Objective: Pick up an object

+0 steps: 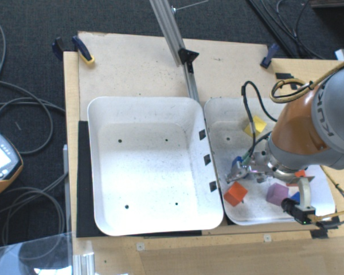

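Note:
In the right bin [219,125], my gripper [241,171] reaches down from the grey and orange arm at the right. An orange-red block [235,194] lies just below its tip, near the bin's front left corner. A purple block [276,194] rests to the right of that one, with a blue piece [295,198] beside it. A yellow object [255,126] sits farther back, partly behind the arm. A small blue thing [237,163] shows right at the gripper tip; whether it is part of the gripper or a loose object is unclear.
The left bin [146,165] sits beside the right one, their rims meeting in the middle. A metal rail [171,30] slants across the back of the bench. Blue clamps [83,49] hold the bench corners. Cables lie on the floor at the left.

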`<state>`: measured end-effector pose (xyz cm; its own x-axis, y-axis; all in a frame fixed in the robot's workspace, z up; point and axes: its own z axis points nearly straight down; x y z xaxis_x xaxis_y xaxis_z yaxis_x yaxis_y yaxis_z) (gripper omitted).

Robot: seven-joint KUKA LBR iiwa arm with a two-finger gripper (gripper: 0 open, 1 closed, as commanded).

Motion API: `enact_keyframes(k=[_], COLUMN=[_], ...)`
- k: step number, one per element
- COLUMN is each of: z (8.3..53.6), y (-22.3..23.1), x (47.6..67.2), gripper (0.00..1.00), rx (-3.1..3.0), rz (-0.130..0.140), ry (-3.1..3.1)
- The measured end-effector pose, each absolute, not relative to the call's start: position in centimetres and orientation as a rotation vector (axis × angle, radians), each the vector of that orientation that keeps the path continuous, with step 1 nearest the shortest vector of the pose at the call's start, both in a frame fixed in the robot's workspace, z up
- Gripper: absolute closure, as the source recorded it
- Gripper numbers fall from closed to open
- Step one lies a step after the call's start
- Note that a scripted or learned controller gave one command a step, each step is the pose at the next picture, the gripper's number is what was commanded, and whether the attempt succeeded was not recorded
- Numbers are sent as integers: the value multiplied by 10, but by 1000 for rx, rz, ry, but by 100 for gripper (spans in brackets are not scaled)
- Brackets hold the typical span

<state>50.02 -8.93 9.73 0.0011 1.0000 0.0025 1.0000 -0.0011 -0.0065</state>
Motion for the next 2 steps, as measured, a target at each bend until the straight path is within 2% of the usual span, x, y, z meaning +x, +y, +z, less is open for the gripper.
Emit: enact_keyframes(k=[1, 2], z=[100, 100], y=[-152, -145], x=[509, 591], gripper=[0, 0], rx=[-2229, -2220], rz=[2, -6], ry=[-2219, -2230])
